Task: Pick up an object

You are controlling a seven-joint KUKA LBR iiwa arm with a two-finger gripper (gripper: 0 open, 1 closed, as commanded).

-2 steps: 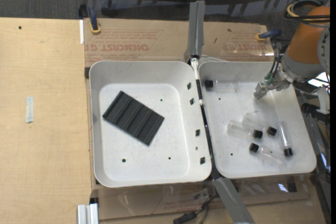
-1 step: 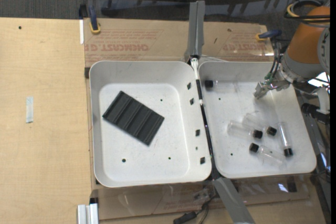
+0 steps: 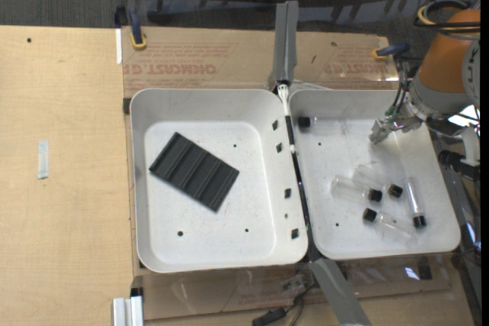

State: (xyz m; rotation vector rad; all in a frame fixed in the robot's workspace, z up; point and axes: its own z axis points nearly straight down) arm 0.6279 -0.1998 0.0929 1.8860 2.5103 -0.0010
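Camera view looked down on two white bins side by side on a cardboard-covered bench. Left bin [image 3: 145, 164] held one dark ribbed flat panel [image 3: 194, 170], lying tilted, left of the bin's middle, well apart from the walls. Right bin [image 3: 451, 229] held the small stuff: a cluster of clear plastic tubes with black caps [image 3: 380, 204] toward the near right part of the floor, some tubes lying across each other, caps pointing different ways; exact count hard to tell. One small black cap [image 3: 304, 121] sat alone near the far left corner of the right bin, close to the divider. Arm [image 3: 447, 65], grey with an orange band, came in from the far right. Gripper [image 3: 382, 131] hung over the far right part of the right bin, tips pointing down and left, above bare floor, apart from the tube cluster, which lay nearer than it. Nothing was seen between the tips. Fingers looked close together but too small and blurred; could not tell if open or closed. A metal bar [image 3: 286, 42] stood at the far edge between the bins. Blue-handled clamps [image 3: 136, 30] held the cardboard at the far edge.
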